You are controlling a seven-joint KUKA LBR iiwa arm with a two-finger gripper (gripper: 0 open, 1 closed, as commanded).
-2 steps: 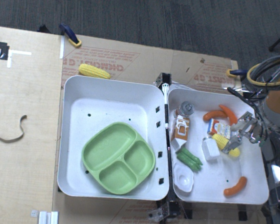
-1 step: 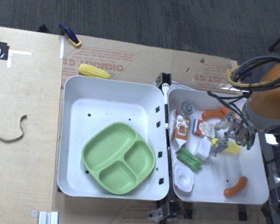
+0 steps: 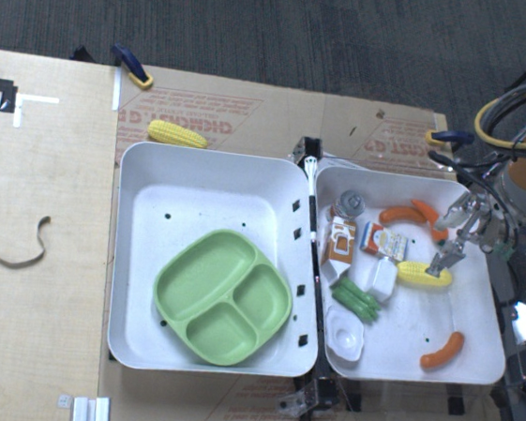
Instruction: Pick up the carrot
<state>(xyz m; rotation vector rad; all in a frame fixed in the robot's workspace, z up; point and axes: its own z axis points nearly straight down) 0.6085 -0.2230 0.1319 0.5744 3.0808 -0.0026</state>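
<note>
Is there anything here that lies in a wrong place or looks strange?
One corn cob lies outside both bins, on the cardboard behind the left bin, while the other food sits in the right bin. Nothing looks spilled or broken.

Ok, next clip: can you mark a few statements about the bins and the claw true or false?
1. The green plate lies in the left bin. True.
2. A corn cob lies outside the bins, behind the left one. True.
3. The claw hangs over the left bin. False: it is over the right bin, at a second corn cob.
4. The claw has lifted the orange piece at the right bin's near right corner. False: that piece lies on the bin floor, apart from the claw.
</note>
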